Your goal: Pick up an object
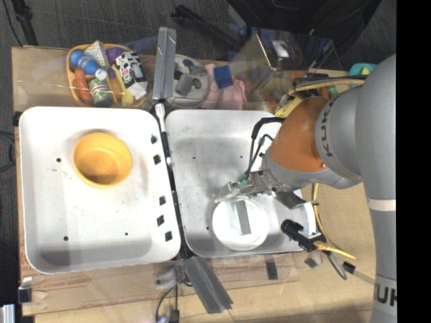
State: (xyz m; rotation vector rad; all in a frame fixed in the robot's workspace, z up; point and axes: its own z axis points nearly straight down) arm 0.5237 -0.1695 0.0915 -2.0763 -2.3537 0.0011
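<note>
Camera view, nearest the lens: the grey arm with its orange band (300, 143) reaches down into the right-hand shallow white bin (202, 140). Its wrist covers the claw (241, 215), so whether it is open or closed cannot be told, and nothing can be seen gripped. Directly beneath sits a round white disc-like thing (240, 226) on the bin floor. Beyond it, a yellow plastic bowl (102, 158) rests in the left-hand white bin (40, 200), well apart from the arm. Farther back, a yellow basket of small toys (104, 75) stands on the tabletop (40, 79). Judging by this, the pick is not yet shown done; a lift remains.
</note>
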